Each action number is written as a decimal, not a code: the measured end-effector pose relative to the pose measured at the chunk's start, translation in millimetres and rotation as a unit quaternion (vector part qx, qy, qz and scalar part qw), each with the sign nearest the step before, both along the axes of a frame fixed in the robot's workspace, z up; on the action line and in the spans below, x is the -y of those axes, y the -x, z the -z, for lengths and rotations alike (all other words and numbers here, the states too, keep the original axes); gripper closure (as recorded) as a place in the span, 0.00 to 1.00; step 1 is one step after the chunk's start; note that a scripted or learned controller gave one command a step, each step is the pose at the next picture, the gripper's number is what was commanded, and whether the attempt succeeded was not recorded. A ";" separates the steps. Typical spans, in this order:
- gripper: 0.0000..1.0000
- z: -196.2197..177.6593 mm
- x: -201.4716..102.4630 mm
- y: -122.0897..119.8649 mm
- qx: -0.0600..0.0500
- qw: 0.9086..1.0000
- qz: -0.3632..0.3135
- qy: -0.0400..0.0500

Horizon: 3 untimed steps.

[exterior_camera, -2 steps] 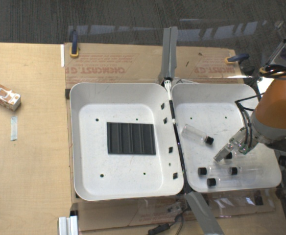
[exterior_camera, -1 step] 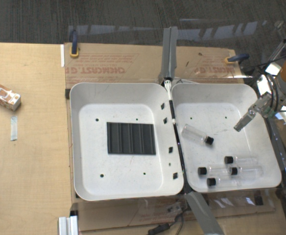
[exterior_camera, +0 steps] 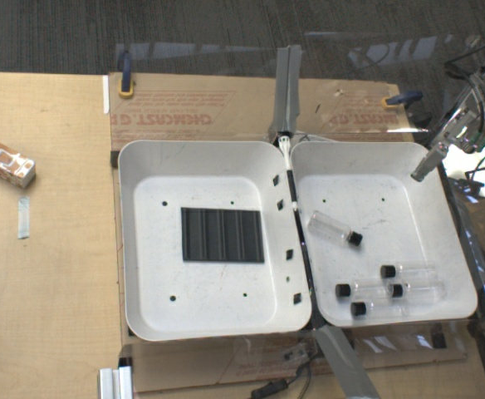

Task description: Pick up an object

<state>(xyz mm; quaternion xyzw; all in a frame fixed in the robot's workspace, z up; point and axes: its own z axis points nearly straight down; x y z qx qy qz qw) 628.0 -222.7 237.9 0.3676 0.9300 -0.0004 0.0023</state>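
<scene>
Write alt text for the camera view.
Two white bins side by side: the right bin holds clear vials with black caps, the left bin a dark ridged pad. The pincer hangs over the right bin's far right corner.

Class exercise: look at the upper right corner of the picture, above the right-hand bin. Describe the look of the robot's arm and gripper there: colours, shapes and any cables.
The gripper is a slim grey metal piece, tapering to a narrow dark tip over the right bin. Behind it sits a pale, boxy metallic wrist section, partly washed out by bright light. Thin dark cables loop around it near the picture's edge. The detail is too small to make out any markings.
</scene>
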 end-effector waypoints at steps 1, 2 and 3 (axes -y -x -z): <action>0.00 -90.3 0.1 -25.0 0.000 0.999 -0.044 0.000; 0.00 -204.3 -0.5 -14.4 0.000 0.993 -0.118 0.000; 1.00 -213.0 -0.5 -15.8 0.001 0.993 -0.118 0.001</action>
